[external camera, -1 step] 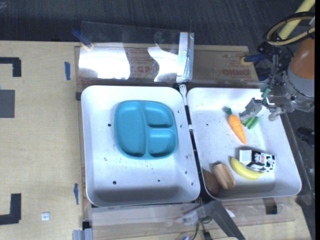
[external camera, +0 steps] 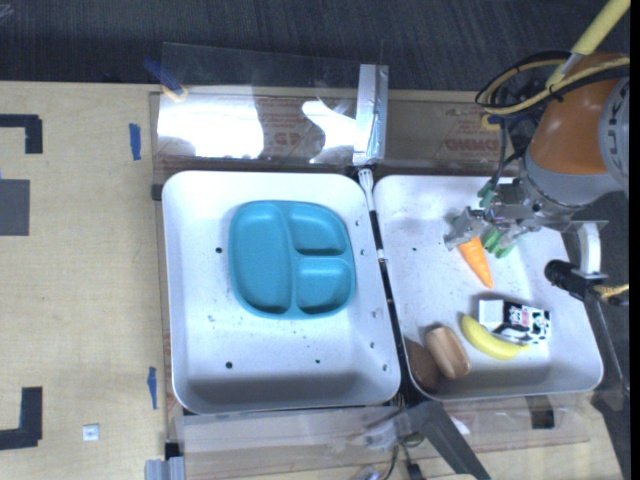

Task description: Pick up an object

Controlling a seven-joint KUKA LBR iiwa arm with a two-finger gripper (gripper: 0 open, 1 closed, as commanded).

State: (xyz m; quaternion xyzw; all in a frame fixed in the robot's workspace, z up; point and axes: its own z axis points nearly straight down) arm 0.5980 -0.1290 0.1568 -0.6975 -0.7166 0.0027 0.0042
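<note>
On the pale surface, the right bin holds a carrot; the pincer hovers at its twelve o'clock, seemingly lining up a grasp, spread or pressed together I cannot tell.

Two shallow white bins on a wooden table, blue three-compartment plastic tray in the left bin, grey arm's claw over the right bin, just above an orange toy carrot, yellow banana, tan wooden cylinder, black-and-white printed box nearby
</note>
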